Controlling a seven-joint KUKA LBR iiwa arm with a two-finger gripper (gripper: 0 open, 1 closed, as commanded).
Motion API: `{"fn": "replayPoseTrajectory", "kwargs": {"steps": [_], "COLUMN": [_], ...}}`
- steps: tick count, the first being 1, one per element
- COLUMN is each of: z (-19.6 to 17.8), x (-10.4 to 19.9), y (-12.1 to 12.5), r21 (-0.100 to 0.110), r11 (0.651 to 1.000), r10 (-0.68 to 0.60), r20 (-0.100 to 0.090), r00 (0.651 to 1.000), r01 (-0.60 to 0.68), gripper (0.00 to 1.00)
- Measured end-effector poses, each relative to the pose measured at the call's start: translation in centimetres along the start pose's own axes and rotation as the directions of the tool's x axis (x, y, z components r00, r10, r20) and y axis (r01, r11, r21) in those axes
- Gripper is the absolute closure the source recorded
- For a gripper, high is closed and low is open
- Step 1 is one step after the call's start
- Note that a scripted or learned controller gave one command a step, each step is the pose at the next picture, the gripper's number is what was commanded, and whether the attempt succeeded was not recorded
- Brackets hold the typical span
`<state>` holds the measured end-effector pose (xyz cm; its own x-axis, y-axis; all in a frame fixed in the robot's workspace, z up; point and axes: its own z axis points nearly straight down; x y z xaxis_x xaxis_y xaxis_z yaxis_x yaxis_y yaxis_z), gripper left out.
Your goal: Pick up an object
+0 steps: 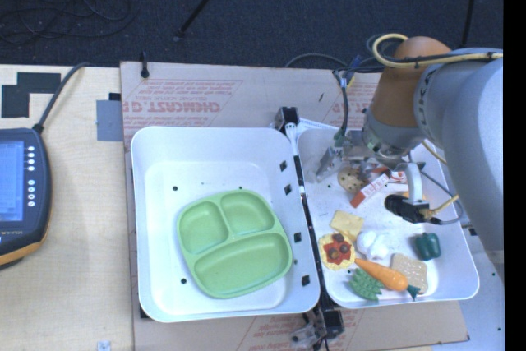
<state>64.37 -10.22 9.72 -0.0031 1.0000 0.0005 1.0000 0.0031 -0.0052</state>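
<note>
Where visible, perhaps a speckled cookie (349, 176).

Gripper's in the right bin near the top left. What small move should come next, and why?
Probably a short straight descent. The gripper sits at the right bin's upper left, beside the cookie, with nothing visibly held. The toy foods crowd lower down, so the cookie looks like the nearest target.
</note>
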Motion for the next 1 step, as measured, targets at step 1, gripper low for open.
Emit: {"fn": "replayPoseTrajectory", "kwargs": {"steps": [1], "z": [0.51], "x": [-6.69], "y": [-3.96], "r21": [-0.009], "r11": [1.0], "r10": [0.001], "r20": [0.004], "r00": [1.0], "r01": [-0.001], "gripper": [0.0]}}
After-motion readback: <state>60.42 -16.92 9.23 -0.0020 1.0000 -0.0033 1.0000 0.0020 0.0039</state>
